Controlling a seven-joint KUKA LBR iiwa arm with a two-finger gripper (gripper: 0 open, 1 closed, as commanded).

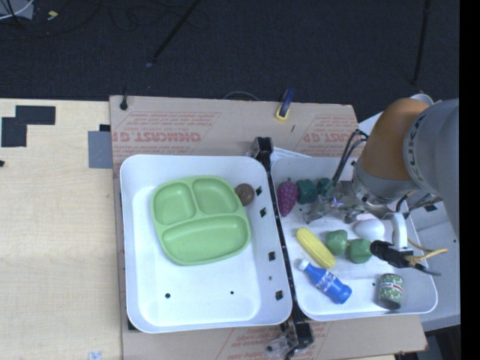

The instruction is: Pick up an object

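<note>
We see a pale wood bench (52, 231) with cardboard (225, 130) under two white bins, dark floor beyond. Left bin (195, 298) holds a green divided plate (201, 220) and a brown ball (244, 193) at its right wall. Right bin (360, 313) is crowded — purple grapes (287, 196), corn (316, 247), blue bottle (328, 282), green pieces (348, 244), a can (389, 290). The gripper (334, 205) sits low at the bin's far side near the grapes — we cannot tell its state
</note>
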